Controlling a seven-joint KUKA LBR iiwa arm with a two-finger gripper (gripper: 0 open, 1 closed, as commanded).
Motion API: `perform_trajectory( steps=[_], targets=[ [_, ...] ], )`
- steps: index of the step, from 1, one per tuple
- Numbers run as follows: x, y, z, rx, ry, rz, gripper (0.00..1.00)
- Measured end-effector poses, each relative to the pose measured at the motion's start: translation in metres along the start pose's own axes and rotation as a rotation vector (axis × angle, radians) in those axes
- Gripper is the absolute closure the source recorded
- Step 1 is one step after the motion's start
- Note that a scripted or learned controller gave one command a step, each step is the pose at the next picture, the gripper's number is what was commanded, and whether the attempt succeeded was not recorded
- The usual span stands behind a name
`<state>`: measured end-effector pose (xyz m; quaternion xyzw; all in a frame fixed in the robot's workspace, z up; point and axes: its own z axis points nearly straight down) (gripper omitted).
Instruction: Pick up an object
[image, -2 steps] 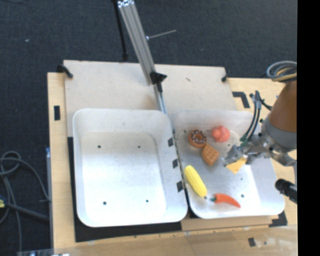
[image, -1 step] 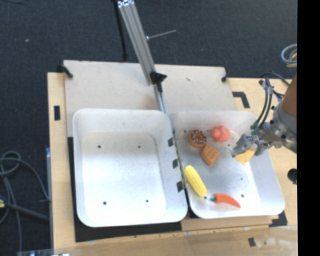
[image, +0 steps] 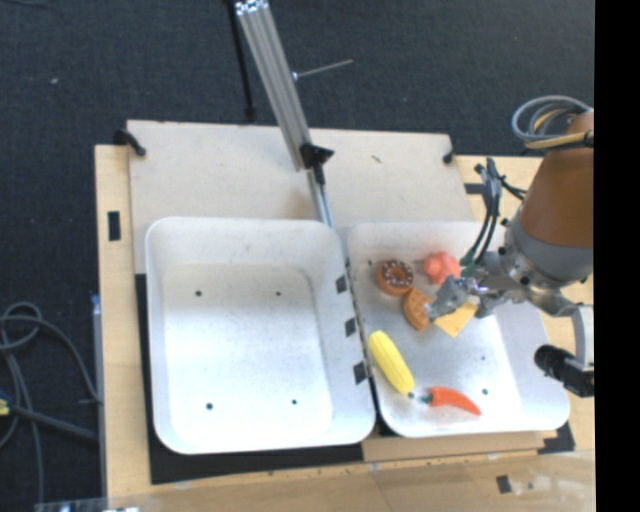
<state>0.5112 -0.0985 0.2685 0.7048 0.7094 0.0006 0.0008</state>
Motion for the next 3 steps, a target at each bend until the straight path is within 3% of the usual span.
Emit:
perform_trajectory(
  steps=[3],
  targets=[
    [0.165,0.018,0.035,0.005,0.001,-0.001,1.00]
  ],
)
